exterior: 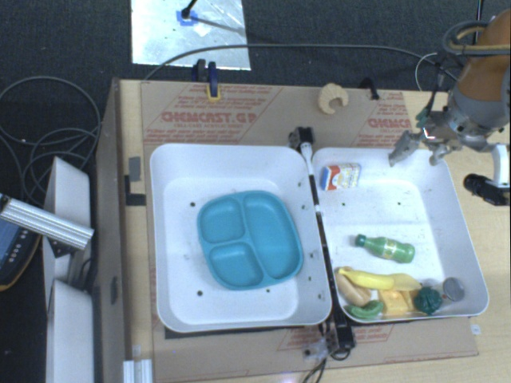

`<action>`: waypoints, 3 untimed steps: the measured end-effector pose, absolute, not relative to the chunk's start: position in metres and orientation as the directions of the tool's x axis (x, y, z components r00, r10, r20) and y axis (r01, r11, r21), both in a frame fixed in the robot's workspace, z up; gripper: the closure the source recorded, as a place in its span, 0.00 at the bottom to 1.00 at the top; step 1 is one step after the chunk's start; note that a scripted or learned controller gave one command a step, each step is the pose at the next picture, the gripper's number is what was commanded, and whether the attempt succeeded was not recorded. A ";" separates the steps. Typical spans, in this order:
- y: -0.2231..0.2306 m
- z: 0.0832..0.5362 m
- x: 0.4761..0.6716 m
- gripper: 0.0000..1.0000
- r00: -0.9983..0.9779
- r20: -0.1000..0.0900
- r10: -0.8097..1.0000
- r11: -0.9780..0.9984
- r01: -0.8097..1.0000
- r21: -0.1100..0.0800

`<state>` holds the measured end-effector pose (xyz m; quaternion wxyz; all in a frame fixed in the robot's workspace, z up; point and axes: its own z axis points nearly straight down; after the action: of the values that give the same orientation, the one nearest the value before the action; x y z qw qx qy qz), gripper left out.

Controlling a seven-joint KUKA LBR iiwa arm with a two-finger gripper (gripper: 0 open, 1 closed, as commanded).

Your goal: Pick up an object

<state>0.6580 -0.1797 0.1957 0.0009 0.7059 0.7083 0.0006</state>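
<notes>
I'm looking down at a robotics lab: loose cables (32,146) are trailing over dark carpet (64,30), and two white bins (239,162) are sitting on a cardboard-covered worktop (263,106).

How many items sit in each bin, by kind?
Left bin:
blue divided plate: 1
Right bin:
small carton: 1
green bottle: 1
toy food pieces, clustered and hard to separate: about 5
Total: about 8

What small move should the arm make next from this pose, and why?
Probably swing the tool inward and down toward the green bottle. The tool hangs over the right bin's far rim with nothing between its fingers, and the bottle lies alone mid-bin, apart from the banana cluster in the near corner.
</notes>
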 end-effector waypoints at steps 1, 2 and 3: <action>-0.159 0.164 0.599 0.00 -0.002 0.000 1.000 0.002 1.000 0.000; -0.129 0.137 0.540 0.00 -0.001 0.000 1.000 0.001 1.000 0.000; -0.124 0.091 0.537 0.00 -0.002 0.002 1.000 0.002 1.000 0.016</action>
<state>0.5371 -0.1236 0.0914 0.0051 0.7063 0.7078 0.0062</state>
